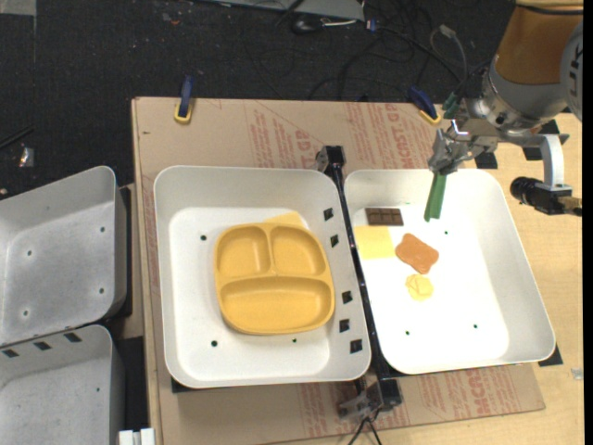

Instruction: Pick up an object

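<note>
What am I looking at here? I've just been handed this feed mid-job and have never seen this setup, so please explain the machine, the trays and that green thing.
This is a single camera fixed above a bench, looking down at a slant. The grey and orange machine at the upper right is a robot arm; its gripper is the two-finger hand at its tip. Two shallow white bins sit side by side on a cardboard sheet. The left bin holds a yellow divided plate. The right bin holds a brown block, a pale yellow square, an orange piece and a small yellow lump. The green stick hangs from the gripper's fingers over the right bin, so it looks picked up.
</note>
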Controlling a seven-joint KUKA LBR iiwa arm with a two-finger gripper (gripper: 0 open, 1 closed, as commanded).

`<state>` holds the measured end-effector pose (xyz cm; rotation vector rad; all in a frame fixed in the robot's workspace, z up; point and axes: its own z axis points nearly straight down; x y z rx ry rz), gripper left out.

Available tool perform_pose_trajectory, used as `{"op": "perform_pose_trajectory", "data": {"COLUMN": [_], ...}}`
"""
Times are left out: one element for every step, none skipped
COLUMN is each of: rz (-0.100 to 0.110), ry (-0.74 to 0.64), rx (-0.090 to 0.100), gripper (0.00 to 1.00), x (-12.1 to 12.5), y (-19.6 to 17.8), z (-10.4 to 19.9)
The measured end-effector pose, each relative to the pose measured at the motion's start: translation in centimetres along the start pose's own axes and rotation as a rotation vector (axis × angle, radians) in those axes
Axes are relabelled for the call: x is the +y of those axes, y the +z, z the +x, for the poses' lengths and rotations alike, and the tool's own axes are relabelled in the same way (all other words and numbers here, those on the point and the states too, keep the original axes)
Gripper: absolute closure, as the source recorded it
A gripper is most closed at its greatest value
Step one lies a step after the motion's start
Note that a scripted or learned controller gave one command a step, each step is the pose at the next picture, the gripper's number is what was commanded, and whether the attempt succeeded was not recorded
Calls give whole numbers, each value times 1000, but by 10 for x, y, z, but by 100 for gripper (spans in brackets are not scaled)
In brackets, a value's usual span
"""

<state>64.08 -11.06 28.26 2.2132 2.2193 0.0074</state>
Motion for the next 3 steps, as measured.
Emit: {"op": "perform_pose_trajectory", "data": {"rz": [9,9,7], "ry": [-5,-5,-6], "rx": [4,4,4], "gripper": [100,100,100], "x": [5,4,10], "y": [20,19,20], "z": [55,106,164]}}
